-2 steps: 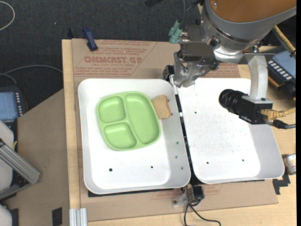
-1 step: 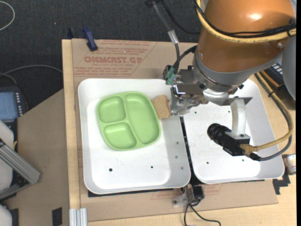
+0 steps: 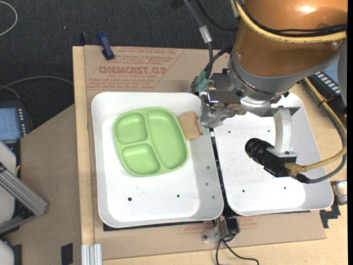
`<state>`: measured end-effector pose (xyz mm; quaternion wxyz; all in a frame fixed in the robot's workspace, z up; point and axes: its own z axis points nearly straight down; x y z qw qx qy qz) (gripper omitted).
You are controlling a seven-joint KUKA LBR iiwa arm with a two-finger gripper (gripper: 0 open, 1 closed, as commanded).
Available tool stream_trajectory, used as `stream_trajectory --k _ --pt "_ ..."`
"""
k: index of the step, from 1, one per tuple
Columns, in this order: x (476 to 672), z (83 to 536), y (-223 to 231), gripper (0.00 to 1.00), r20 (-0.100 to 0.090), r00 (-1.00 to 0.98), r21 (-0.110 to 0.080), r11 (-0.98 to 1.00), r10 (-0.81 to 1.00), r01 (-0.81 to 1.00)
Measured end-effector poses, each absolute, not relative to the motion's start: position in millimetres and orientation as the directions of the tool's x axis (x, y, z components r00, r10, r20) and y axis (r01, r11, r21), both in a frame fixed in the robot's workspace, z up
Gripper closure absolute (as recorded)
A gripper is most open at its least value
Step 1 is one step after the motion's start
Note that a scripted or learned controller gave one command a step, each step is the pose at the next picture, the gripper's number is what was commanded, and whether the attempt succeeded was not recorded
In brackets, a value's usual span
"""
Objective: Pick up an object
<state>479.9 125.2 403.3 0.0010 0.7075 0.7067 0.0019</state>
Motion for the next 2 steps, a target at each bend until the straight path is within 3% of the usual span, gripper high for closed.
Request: stream_trajectory --k 1,2 --pt "479.8 460.8 83.7 1.0 0.001 0.005 0.008 -0.005 1.0 1.0" --pt "479.0 422.2 88.0 1.0 -0.001 0.001 -0.006 -0.001 1.0 1.0"
